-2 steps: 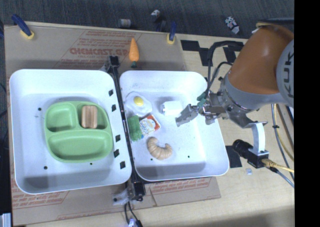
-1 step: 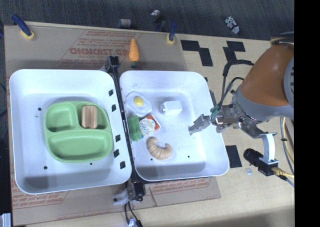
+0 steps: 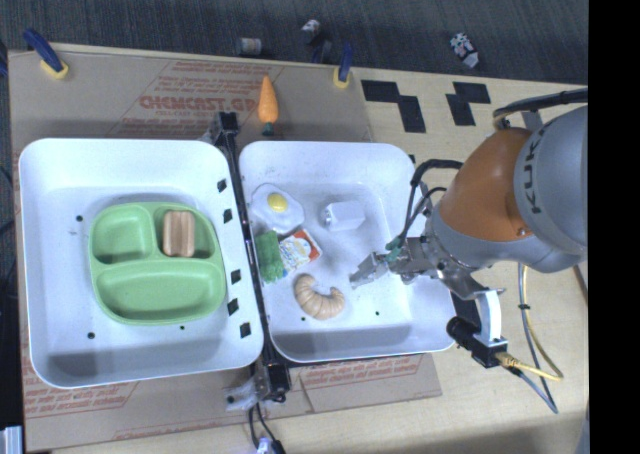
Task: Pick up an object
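The right bin (image 3: pixel 395 337) holds a croissant (image 3: pixel 319 298), a fried egg toy (image 3: pixel 275 206), a green and orange packet (image 3: pixel 284 251) and a small white block (image 3: pixel 344 214). My gripper (image 3: pixel 368 270) hangs low inside this bin, right of the croissant and below the white block. Nothing shows between its fingers. The grey arm with its orange band (image 3: pixel 487 204) reaches in from the right over the bin's right wall.
The left bin (image 3: pixel 50 242) carries a green divided tray (image 3: pixel 155 292) with a small brown bread piece (image 3: pixel 179 233) in its upper right compartment. A toy carrot (image 3: pixel 267 100) lies on the cardboard behind the bins. A black divider (image 3: pixel 238 232) separates the bins.
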`<state>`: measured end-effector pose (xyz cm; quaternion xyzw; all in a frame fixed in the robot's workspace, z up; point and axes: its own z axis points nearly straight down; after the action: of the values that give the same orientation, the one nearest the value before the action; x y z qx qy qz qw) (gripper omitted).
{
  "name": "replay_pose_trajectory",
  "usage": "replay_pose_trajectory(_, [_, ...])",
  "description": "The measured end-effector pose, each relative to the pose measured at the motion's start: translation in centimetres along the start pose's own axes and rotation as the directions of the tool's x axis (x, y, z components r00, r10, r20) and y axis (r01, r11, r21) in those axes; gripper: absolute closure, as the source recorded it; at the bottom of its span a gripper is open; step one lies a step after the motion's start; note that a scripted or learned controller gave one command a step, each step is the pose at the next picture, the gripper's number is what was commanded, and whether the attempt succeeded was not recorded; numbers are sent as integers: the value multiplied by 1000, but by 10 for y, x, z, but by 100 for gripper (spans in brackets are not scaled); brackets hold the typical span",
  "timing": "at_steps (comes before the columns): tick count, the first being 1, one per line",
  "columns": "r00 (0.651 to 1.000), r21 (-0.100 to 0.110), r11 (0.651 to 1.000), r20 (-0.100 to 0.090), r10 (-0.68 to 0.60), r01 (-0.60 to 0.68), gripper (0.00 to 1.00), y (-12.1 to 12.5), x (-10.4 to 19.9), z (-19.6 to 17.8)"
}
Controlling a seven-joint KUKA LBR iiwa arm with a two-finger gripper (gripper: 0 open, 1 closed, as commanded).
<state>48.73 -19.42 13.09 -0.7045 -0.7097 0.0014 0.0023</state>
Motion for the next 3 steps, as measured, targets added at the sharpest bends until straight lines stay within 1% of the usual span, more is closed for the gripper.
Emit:
replay_pose_trajectory(1, [1000,-1,1000,0,1,-1,0,-11,-17,39])
replay_pose_trajectory(2, [1000,-5,1000,0,2,-2,0,112,-17,38])
replay_pose_trajectory(3, [1000,-3,1000,1,2,-2,0,29,-10,-5])
